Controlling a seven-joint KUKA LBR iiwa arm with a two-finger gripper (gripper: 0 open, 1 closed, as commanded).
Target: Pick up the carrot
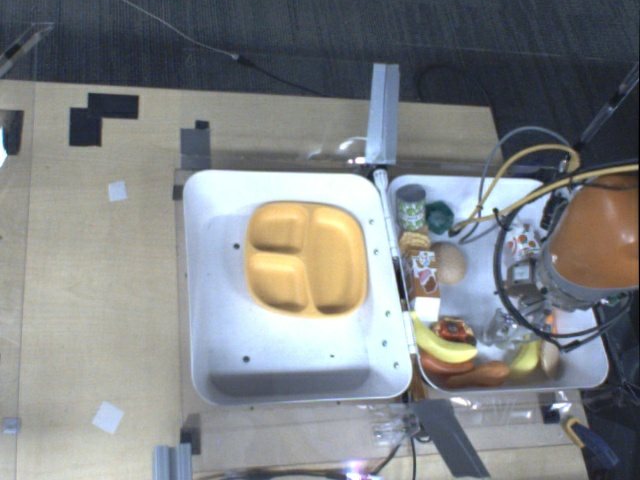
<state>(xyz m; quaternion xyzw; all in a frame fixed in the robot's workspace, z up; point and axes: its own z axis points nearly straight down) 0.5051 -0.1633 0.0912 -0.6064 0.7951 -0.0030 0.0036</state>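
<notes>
The carrot (pixel 468 374), a long orange-brown piece, lies along the near wall of the right bin (pixel 590 376), just under a banana (pixel 443 344). My gripper (pixel 512 320) hangs low in the right bin's middle right, below the arm's orange band (pixel 598 234) and wrapped in cables. It is up and to the right of the carrot, a short way apart from it. The arm's wrist hides most of the gripper's lower part.
The left bin (pixel 215 268) holds a yellow divided plate (pixel 305 257). The right bin is crowded: a can (pixel 411 207), a dark green item (pixel 439 214), a small carton (pixel 424 270), a beige round item (pixel 451 264), a second yellow piece (pixel 526 356).
</notes>
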